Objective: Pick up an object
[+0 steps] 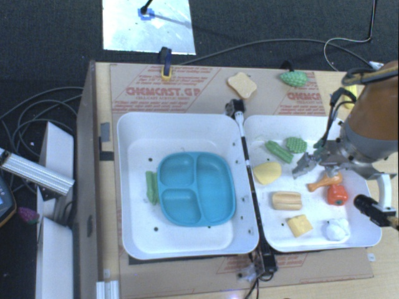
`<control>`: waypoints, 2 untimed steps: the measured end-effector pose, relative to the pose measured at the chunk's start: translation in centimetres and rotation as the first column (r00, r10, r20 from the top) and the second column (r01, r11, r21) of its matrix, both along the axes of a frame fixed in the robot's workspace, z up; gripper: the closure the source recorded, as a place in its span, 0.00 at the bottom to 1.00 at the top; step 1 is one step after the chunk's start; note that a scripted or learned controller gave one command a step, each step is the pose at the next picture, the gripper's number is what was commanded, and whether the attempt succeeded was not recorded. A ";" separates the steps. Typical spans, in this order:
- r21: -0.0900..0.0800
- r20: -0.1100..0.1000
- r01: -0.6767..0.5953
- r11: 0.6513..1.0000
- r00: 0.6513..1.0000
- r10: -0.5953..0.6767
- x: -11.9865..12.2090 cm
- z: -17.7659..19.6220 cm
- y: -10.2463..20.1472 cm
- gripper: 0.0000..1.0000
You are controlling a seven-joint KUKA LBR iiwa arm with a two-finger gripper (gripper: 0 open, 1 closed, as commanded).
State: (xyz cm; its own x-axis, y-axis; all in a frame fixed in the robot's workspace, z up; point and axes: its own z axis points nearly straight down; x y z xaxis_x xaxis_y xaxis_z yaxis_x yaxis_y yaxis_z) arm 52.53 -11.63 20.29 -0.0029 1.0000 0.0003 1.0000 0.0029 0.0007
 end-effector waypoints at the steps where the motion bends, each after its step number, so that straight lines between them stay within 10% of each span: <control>1: 0.000 -0.001 0.001 1.000 1.000 -0.001 1.5 -7.0 1.1 0.00; 2: 0.000 0.000 0.002 1.000 1.000 -0.002 -1.3 -11.9 0.8 0.00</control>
